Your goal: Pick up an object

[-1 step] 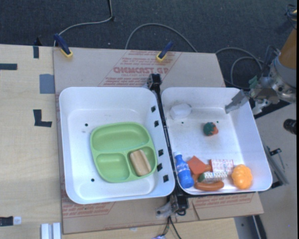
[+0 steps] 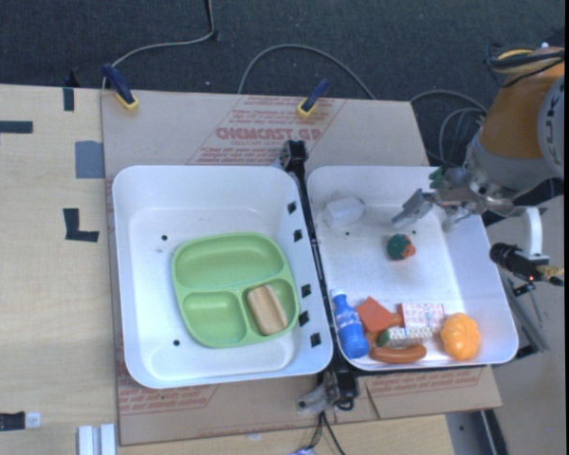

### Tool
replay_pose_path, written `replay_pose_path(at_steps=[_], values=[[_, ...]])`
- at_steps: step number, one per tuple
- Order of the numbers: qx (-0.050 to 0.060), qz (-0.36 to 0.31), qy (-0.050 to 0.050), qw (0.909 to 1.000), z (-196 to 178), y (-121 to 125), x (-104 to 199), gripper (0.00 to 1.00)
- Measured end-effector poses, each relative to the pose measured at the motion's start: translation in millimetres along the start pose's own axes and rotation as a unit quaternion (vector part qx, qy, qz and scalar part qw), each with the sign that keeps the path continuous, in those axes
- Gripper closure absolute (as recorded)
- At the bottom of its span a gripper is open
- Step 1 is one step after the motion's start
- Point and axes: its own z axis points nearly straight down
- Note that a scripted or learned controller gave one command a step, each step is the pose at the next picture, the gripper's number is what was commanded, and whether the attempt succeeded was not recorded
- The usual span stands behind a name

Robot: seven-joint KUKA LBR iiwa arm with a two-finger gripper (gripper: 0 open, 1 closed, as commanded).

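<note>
My gripper [image 2: 432, 213] hangs over the upper right part of the right bin [image 2: 474, 254], open, with nothing between its fingers. Just below it and to the left lies a small green and orange toy [image 2: 399, 246]. A pale clear cup or lid [image 2: 342, 209] rests in the bin's upper left corner. Along the bin's near edge lie a blue bottle [image 2: 349, 327], an orange-red block [image 2: 376, 313], a red sausage [image 2: 397, 354], a pink patterned box [image 2: 421, 317] and an orange fruit [image 2: 460, 336].
The left bin [image 2: 142, 207] holds a green divided tray [image 2: 229, 263] with a bread roll [image 2: 267, 309] in its lower right compartment. A black divider [image 2: 306, 245] runs between the bins. Cables and clamps lie at the bench's far edge.
</note>
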Motion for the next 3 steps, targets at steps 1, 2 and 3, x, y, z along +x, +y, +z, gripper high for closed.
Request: replay_pose_path(at_steps=[1,2,3], values=[[-0.003,0.0,-0.001,1.0,100,-2,8,0.0],[-0.004,0.0,-0.002,1.0,91,-2,7,1.0],[-0.002,-0.001,0.0,1.0,3,-14,114,1.0]])
